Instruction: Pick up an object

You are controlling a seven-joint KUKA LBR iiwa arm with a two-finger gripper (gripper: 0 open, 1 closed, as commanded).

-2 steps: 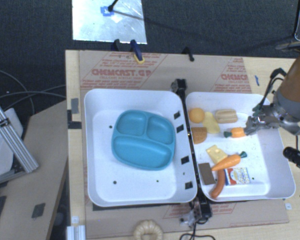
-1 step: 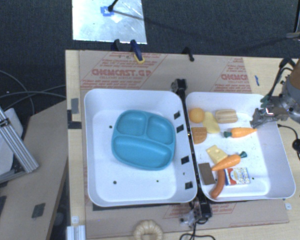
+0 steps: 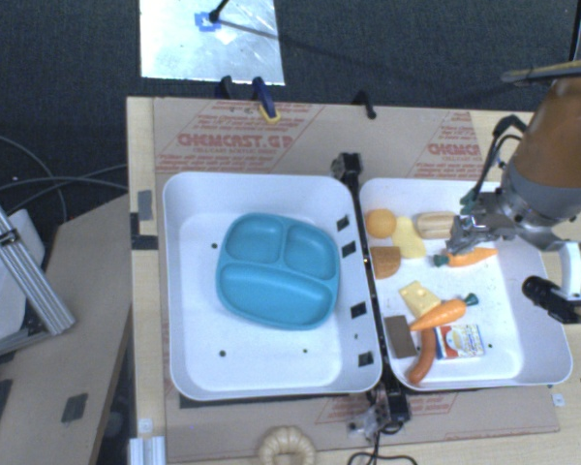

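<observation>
My gripper [image 3: 463, 240] hangs over the upper right part of the right bin [image 3: 537, 356]. Directly beneath its tip lies a small orange carrot [image 3: 474, 257] with a green end pointing left; the tip looks to be touching it or just above it. Whether the carrot is gripped is too small to tell. A second, larger carrot [image 3: 443, 312] lies lower in the same bin, apart from the gripper.
The right bin also holds an orange ball [image 3: 381, 223], a bread roll [image 3: 434, 225], a yellow piece [image 3: 411, 241], a brown wedge [image 3: 385, 261], a cheese slice [image 3: 418, 295], a brown block [image 3: 400, 336], a sausage [image 3: 422, 362] and a small carton [image 3: 461, 341]. The left bin [image 3: 189, 356] holds a blue divided plate [image 3: 278, 269].
</observation>
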